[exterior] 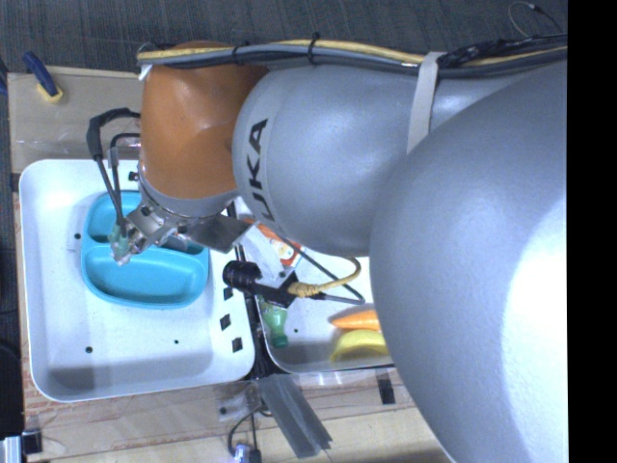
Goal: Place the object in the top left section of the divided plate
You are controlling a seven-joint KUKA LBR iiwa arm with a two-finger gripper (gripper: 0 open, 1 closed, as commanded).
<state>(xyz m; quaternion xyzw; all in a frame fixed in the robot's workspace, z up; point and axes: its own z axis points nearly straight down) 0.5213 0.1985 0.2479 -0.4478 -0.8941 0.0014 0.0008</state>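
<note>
Grey casing of the arm (415,210) fills the nearest part of the view, reaching in from the right and covering most of the right bin (308,360), where a yellow piece (359,347), an orange piece (355,319) and a small green object (277,331) lie along the strip left visible. Beyond the orange band (193,143), the wrist angles down over the left bin (58,355), so the tool (123,244) ends low over the blue divided plate (145,273) that sits in that bin's upper half. Its tip is over the plate's upper-left compartment, which fits a release there, in my judgement. Something pale and greenish (120,250) seems to sit at the tip, perhaps the object, but it is too blurred to name. How far the tool is open, and whether it grips anything, I cannot tell. Farther off, the table's edge (58,104) carries a blue-and-yellow item (43,77).
</note>
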